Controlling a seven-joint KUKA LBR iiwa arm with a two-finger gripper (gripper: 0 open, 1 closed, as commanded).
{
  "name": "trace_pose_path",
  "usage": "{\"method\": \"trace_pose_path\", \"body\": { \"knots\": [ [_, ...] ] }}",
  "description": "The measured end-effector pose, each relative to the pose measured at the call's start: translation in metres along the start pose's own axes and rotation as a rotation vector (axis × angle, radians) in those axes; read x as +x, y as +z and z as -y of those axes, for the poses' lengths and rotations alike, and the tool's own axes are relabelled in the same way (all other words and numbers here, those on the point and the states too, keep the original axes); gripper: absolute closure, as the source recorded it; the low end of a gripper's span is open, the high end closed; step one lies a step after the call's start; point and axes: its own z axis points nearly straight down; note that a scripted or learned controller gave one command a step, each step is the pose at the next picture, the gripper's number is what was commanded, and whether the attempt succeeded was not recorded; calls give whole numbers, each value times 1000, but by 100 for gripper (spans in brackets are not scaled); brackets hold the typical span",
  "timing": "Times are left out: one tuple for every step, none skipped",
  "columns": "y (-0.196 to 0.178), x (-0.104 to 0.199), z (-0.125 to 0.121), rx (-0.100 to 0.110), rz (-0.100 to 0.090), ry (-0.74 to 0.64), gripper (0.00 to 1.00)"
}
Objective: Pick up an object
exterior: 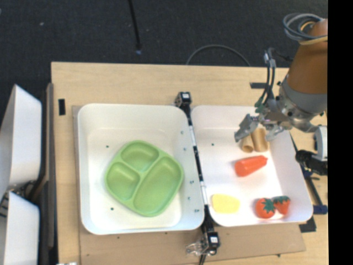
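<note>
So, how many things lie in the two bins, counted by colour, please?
Green: 1, the divided plate in the left bin
Tan: 1, the piece below the tool
Orange: 1, the carrot
Yellow: 1, the lump
Red: 1, the strawberry pair
Total: 5

Showing a broad orange band (309, 65) above a grey wrist section (300, 101), tapering into a metallic grey gripper (255, 127) with angular fingers. Carrying pale looped cables (298, 24) on top and a thin dark cable (270, 79) alongside.
</note>
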Motion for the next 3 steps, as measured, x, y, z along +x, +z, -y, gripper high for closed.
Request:
{"method": "trace_pose_path", "body": {
  "knots": [
    [-7, 0, -2, -13, 2, -3, 0],
    [52, -2, 5, -9, 3, 0, 0],
    [108, -12, -2, -10, 4, 1, 0]
  ]
}}
